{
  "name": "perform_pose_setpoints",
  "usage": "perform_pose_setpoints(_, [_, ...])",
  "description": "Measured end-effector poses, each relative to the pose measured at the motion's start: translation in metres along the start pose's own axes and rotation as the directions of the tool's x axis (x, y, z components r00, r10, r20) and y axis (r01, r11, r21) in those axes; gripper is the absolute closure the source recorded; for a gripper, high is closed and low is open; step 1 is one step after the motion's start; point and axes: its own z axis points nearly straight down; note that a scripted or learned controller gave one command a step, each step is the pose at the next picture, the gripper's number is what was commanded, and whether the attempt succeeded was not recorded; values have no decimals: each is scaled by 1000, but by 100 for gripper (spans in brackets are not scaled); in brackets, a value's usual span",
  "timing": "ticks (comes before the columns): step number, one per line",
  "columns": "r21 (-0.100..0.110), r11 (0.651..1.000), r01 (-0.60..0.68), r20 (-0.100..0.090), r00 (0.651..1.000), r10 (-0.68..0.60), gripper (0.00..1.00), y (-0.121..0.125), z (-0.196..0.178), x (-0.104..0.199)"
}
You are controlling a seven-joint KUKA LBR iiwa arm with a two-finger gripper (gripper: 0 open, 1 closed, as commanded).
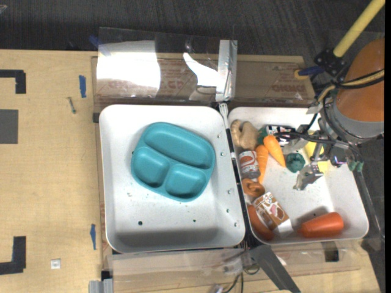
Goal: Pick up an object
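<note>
The tabletop (43, 163) carries two white bins side by side. The left bin (116, 218) holds a teal divided tray (173, 159), well apart from me. The right bin (348, 188) is where I work, and my arm (360, 102) comes in over its far right corner.

My fingers (307, 177) hang low over the bare middle of that bin; whether they are parted or closed I cannot tell, and I see nothing between them. Nearest is a small teal piece (295, 161), just beside me toward the left and back. An orange carrot (274, 149) lies beyond it, its long axis slanting from back left to front right. A red-orange pepper-like piece (321, 224) lies toward the front, long axis across the bin. Along the left wall crowd a can (248, 162), a ginger-like lump (244, 133) and a brown packet (272, 210), which I judge awkward against the wall.
</note>
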Motion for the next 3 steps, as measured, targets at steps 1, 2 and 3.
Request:
perform_pose_setpoints(1, [0, 1000, 20, 7, 1000, -20, 0, 14, 115, -58])
perform_pose_setpoints(2, [1, 1000, 22, 10, 1000, -22, 100, 16, 106, -59])
perform_pose_setpoints(3, [-4, 993, -122, 9, 992, 122, 100, 103, 2, -108])
